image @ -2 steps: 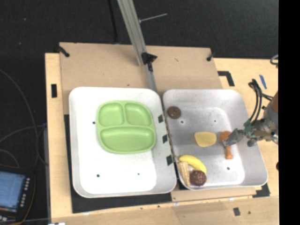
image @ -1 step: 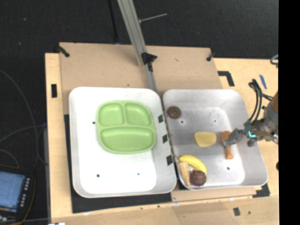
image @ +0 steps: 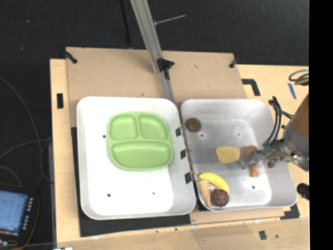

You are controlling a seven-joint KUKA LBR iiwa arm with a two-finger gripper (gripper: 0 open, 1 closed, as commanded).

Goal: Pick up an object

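I see the gripper (image: 253, 163) low in the right bin (image: 229, 108), at the frame's right. An orange piece (image: 252, 152) lies at its tip, but I cannot tell whether the claw grips it. A yellow disc (image: 228, 154) sits just left. A banana (image: 214, 180) and dark ball (image: 219, 197) lie at the bin's lower left, a brown disc (image: 193, 124) upper left. A green tray (image: 140, 141) rests in the left bin (image: 93, 191).

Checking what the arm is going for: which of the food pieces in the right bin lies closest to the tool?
The small orange piece, right at the tool. The pale yellow slice lies just left of it; the banana, dark round piece and brown disc lie farther off.
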